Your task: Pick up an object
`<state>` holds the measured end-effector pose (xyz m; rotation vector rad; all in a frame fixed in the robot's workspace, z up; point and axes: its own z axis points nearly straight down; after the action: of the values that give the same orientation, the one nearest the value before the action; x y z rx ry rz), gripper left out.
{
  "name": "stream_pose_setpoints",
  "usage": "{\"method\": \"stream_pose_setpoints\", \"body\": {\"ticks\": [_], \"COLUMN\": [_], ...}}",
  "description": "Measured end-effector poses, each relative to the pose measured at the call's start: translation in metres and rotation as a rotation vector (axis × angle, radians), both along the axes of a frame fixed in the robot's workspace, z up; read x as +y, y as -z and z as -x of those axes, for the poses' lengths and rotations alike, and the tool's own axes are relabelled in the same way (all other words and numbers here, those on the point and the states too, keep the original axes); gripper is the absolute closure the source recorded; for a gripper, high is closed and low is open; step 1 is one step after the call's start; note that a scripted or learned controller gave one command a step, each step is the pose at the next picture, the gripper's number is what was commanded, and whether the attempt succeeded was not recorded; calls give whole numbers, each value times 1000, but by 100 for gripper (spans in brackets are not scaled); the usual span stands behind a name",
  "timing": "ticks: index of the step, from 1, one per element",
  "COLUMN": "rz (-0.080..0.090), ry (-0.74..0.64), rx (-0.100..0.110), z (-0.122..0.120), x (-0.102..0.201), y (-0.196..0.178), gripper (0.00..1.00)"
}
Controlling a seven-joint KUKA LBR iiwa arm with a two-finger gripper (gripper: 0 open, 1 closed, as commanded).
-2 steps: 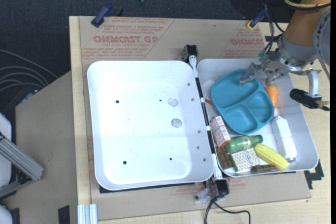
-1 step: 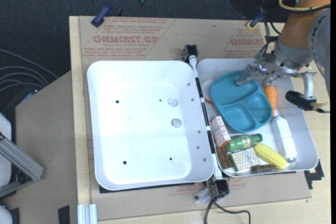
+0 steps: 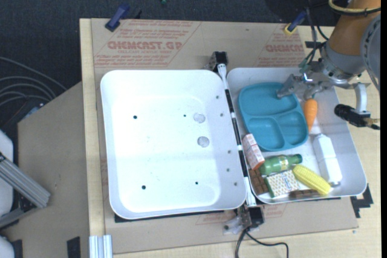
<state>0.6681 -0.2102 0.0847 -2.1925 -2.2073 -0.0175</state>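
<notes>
In the camera view, the arm (image 3: 351, 33) is reaching in from the right side and is bending down over the upper part of the right bin (image 3: 357, 160). The gripper (image 3: 296, 89) is hanging just above the top edge of the blue divided tray (image 3: 272, 118), probably because the program is choosing something in this corner. The two fingers seem to be standing a little apart with nothing between them, but the view is small and dark there, so I am saying this with some doubt.

All the things to pick are lying together in the right bin, since this is the bin that is serving as the source. The carrot (image 3: 311, 112) is lying just beside the tray, on its right, and very near the gripper, so it is looking like the nearest candidate. The white bottle (image 3: 327, 157) is lying below the carrot along the bin wall. At the lower end, the green bottle (image 3: 281, 162), the corn cob (image 3: 312, 179) and some small boxes (image 3: 279, 183) are crowding together, touching each other.

The left bin (image 3: 121, 93) is waiting as the place to receive objects
</notes>
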Motion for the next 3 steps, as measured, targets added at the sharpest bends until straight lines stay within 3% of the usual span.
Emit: {"method": "stream_pose_setpoints", "body": {"ticks": [1, 2, 3], "rz": [18, 3, 7], "ry": [-1, -5, 0], "rx": [-8, -7, -10], "z": [0, -2, -2], "x": [-5, 2, 2], "y": [-11, -11, -2], "gripper": [100, 0, 0]}}
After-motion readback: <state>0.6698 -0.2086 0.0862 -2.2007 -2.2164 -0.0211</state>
